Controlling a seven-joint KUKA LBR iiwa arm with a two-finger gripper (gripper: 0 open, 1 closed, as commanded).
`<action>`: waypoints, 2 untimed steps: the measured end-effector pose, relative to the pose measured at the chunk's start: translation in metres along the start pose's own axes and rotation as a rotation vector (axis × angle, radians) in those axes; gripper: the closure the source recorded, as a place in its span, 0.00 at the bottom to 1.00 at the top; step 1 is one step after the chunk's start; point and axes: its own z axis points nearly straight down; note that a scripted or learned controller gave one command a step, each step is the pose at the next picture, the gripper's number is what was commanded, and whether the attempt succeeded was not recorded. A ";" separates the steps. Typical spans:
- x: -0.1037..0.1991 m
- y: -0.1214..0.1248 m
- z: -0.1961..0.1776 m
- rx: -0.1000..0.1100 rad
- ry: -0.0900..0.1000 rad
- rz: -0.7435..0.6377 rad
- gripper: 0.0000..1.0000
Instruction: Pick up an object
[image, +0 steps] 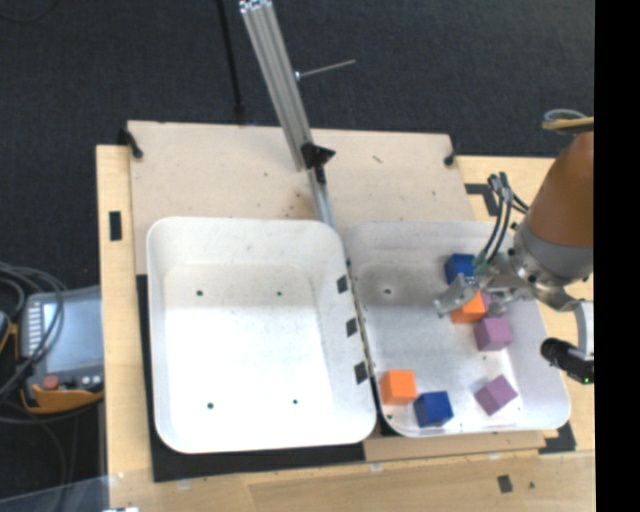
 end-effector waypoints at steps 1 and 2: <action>-0.003 -0.002 0.063 0.001 0.000 0.000 0.00; -0.005 -0.001 0.104 -0.007 -0.002 0.001 0.00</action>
